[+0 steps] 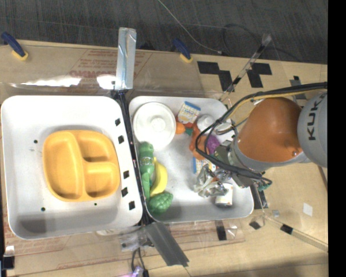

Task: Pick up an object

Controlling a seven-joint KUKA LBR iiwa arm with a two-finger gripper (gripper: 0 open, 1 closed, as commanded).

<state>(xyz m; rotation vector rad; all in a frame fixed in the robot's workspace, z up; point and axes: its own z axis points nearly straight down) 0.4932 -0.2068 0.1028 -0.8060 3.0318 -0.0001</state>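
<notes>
The right bin (179, 209) holds several small objects. A white round lid or bowl (154, 122) lies at its upper left, with a green toy (146, 161) and a yellow banana-like piece (160, 178) below it and a green leafy piece (161, 202) at the bottom. An orange piece (181, 128) and a blue-and-white packet (189, 111) lie near the top. My gripper (214, 183) is down in the bin's right part among a cluttered heap of shiny and white items (222, 198), beneath the orange wrist band (271, 130).
The left bin (23, 120) holds a yellow divided tray (81, 164). A metal bracket (126, 59) stands above the divider between the bins. Black cables (213, 134) loop off the wrist over the right bin.
</notes>
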